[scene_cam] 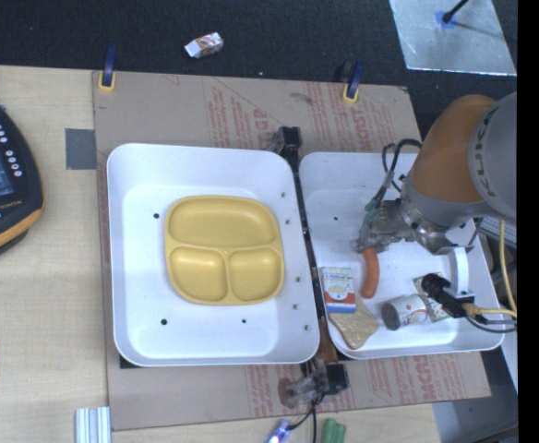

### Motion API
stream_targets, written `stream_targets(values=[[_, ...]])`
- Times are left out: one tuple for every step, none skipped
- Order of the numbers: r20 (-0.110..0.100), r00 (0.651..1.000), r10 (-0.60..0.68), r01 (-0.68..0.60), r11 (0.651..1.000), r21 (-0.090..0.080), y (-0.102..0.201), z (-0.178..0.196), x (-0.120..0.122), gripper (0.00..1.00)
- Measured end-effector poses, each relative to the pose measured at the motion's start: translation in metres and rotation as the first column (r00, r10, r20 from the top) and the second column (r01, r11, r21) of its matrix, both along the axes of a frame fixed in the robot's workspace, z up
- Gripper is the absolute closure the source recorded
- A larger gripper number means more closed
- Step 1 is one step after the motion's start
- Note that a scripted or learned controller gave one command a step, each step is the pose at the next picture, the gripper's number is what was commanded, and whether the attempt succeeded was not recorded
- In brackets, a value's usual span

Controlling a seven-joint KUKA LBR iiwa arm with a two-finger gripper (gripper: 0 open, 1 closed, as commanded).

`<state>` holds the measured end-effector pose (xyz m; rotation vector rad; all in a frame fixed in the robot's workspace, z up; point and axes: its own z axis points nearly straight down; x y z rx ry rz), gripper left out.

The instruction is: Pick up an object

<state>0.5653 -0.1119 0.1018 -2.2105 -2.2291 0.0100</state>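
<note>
Smooth orange sausage (370,273), rounded and cylindrical, is seen lying in the right bin (343,178), just below the gripper (373,238). Finger state cannot be told. A yellow plastic three-compartment tray (223,247) is seen in the left bin (140,330).

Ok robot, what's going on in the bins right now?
Gripper down in right bin, at hot dog's top end. Nothing visibly held. Small carton and little bottle close by.
</note>
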Motion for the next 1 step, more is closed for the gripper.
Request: stream_targets(values=[[0.004,1.000,-0.003,0.003,1.000,0.004,0.1165,0.0905,0.0140,1.00]])
